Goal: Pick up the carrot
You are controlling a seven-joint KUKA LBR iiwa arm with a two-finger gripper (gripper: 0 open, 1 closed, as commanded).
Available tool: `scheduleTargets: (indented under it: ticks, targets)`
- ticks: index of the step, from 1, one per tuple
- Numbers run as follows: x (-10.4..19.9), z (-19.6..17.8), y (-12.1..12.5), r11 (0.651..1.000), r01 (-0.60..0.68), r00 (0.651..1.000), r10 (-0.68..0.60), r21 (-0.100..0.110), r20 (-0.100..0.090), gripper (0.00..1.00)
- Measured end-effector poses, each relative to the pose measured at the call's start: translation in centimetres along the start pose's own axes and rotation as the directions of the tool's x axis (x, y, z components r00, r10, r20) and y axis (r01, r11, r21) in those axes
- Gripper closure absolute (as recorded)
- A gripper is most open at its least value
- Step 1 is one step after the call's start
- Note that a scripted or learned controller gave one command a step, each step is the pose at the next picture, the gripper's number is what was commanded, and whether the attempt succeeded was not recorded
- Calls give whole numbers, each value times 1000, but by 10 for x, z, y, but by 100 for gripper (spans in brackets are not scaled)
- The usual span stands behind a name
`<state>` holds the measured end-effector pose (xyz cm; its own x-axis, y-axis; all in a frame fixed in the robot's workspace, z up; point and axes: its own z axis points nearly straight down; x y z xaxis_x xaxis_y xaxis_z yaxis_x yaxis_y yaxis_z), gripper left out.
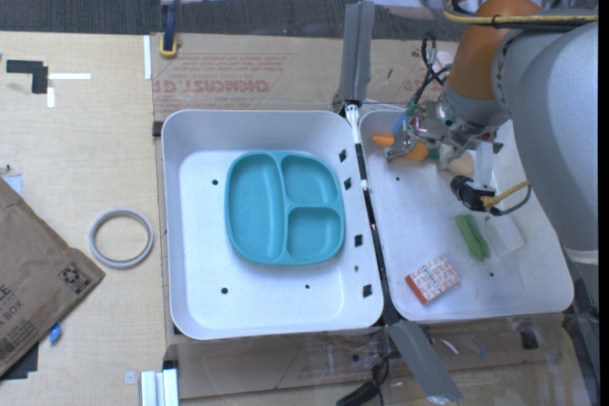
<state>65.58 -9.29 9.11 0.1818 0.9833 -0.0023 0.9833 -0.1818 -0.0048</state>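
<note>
I count two white bins (181, 233); one teal divided tray (284, 206), three compartments; one carrot (400, 147); one green stick-shaped item (471, 236); one red-and-white patterned packet (433, 279); one tape ring (121, 237); one brown cardboard box (33, 280); one arm, one gripper (416, 140).

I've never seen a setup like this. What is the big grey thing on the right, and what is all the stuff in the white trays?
You are looking down from one camera fixed above a bench. The grey machine is a robot arm with an orange band, reaching in from the right. Its tool hangs low over the back of the right bin, right by an orange carrot; whether it grips the carrot I cannot tell. That bin also holds a green piece and a small red-patterned packet. The left bin holds a teal divided plate. A tape ring lies on the bench.
</note>
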Motion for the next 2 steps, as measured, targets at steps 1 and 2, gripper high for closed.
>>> scheduleTargets:
  ticks: [1, 2]
  targets:
    - [-4, 2, 1, 992, -122, 993, 122, 11, -1, 0]
    - [-8, 2, 1, 986, -164, 987, 164, 14, 0, 0]
